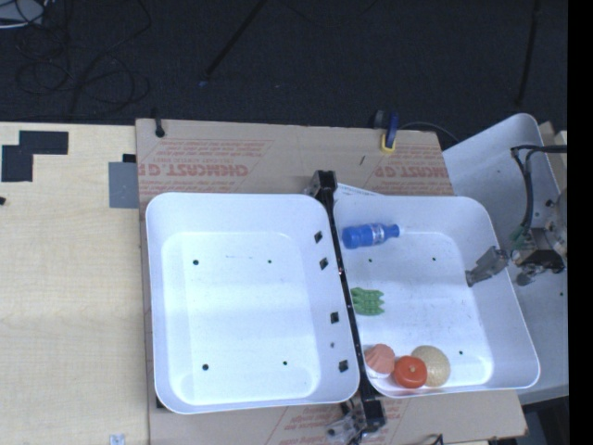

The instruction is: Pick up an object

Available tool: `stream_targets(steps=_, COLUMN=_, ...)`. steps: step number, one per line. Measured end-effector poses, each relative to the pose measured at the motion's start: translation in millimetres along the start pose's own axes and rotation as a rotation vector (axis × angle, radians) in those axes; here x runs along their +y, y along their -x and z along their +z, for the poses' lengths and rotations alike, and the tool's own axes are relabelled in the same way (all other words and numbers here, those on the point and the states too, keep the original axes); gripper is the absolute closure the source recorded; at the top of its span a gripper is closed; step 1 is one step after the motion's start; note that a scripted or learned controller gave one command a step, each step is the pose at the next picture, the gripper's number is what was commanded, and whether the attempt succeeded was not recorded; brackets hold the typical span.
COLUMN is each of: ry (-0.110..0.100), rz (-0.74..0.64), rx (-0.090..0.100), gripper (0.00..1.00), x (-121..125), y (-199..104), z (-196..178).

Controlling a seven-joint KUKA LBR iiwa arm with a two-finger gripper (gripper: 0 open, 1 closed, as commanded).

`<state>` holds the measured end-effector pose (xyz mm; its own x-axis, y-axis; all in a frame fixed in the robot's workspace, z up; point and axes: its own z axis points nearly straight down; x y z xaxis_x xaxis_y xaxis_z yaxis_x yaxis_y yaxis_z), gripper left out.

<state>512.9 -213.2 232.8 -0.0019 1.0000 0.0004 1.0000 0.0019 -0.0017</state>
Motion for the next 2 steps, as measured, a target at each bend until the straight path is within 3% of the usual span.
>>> stream_targets(steps=1, ry=0.002, rz=0.003, rx=-0.001, gripper=0.00, x=-38.1, y=0.2, z=-41.9)
stream_targets(steps=2, ry=-0.002, rz=0.002, rx=0.001, gripper=1.00, x=-37.3, y=0.5, z=-48.9)
